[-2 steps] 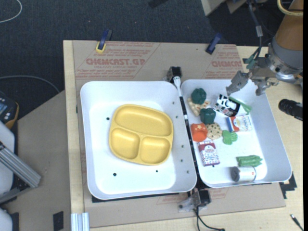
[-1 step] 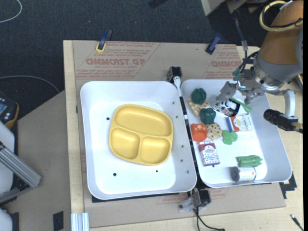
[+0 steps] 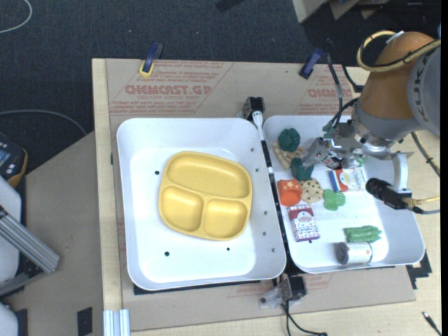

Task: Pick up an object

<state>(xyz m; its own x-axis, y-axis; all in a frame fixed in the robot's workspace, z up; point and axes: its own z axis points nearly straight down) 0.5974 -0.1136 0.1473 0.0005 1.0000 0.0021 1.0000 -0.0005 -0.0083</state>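
Note:
My gripper [image 3: 327, 152] hangs low over the upper middle of the right bin [image 3: 406, 240], below the grey wrist and orange band. Just left of it lie two dark green toys, one near the bin's far edge [image 3: 288, 138] and one closer [image 3: 302, 168], on a tan piece [image 3: 283, 155]. A blue and white packet [image 3: 341, 180] sits right under the gripper's near side. I see nothing held in the gripper.
Further toward me in the right bin are an orange-red toy [image 3: 289, 190], a cookie [image 3: 312, 190], a light green piece [image 3: 334, 200], a red box [image 3: 303, 224], a green bundle [image 3: 362, 234] and a white cylinder [image 3: 355, 253]. A yellow divided plate [image 3: 205, 195] fills the left bin [image 3: 140, 187].

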